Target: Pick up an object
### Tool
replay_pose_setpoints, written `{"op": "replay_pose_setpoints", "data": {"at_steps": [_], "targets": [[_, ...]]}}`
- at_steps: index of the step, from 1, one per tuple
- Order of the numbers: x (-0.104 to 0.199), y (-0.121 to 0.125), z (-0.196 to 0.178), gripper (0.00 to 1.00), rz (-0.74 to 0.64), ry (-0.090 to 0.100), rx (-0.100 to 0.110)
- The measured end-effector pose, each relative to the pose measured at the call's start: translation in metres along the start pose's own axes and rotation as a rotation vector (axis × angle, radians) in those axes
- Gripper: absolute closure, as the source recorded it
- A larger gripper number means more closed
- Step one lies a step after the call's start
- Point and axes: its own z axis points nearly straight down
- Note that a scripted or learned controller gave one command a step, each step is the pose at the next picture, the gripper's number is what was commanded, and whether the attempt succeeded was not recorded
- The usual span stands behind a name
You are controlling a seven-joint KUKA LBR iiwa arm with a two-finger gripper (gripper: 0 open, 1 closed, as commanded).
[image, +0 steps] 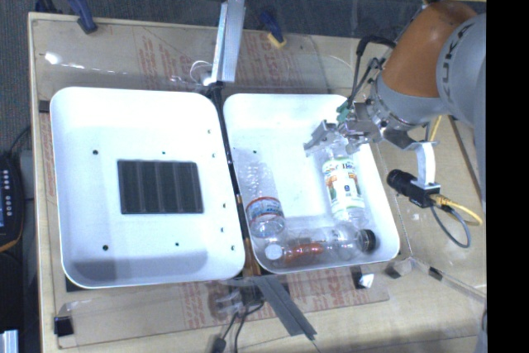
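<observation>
Arm seen reaching in from the right, pincer low over the far right part of the right bin, at the top of the white-labelled bottle; whether its fingers are spread or closed cannot be told. That bottle lies along the right wall, a clear bottle along the left wall, and a third bottle along the near wall. Open floor is left mid-bin, while the left bin shows a dark panel.

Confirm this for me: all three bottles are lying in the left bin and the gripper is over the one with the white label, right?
Not quite. The camera view shows the three bottles lying in the right bin, not the left bin. The gripper is over the white-labelled one, as you said.
</observation>
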Motion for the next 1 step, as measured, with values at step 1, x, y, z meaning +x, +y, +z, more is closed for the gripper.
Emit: {"op": "replay_pose_setpoints", "data": {"at_steps": [1], "targets": [[-0.0042,0.0036,0.0372,0.0,-0.097,0.001,0.001]]}}
